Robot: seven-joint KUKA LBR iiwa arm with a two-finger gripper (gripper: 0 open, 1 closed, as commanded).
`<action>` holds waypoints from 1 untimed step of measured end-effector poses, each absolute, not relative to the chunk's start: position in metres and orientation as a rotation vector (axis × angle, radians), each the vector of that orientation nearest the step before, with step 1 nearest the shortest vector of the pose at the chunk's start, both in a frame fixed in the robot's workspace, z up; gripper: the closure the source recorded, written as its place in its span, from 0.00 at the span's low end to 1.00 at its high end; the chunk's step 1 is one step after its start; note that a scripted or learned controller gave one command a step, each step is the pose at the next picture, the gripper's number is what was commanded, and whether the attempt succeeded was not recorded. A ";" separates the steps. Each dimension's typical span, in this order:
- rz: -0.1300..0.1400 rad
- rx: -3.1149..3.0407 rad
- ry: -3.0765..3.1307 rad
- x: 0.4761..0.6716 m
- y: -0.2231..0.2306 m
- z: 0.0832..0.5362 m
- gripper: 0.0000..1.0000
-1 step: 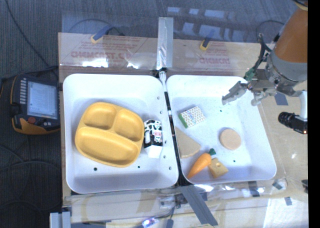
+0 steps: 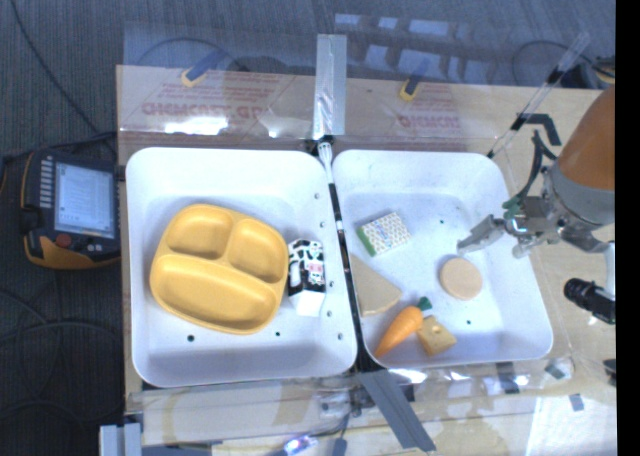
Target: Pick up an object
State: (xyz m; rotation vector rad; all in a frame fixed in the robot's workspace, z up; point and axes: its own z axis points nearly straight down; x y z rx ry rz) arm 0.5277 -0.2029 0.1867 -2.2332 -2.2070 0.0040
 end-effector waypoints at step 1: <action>-0.007 -2.302 -2.136 0.530 -0.204 0.096 0.00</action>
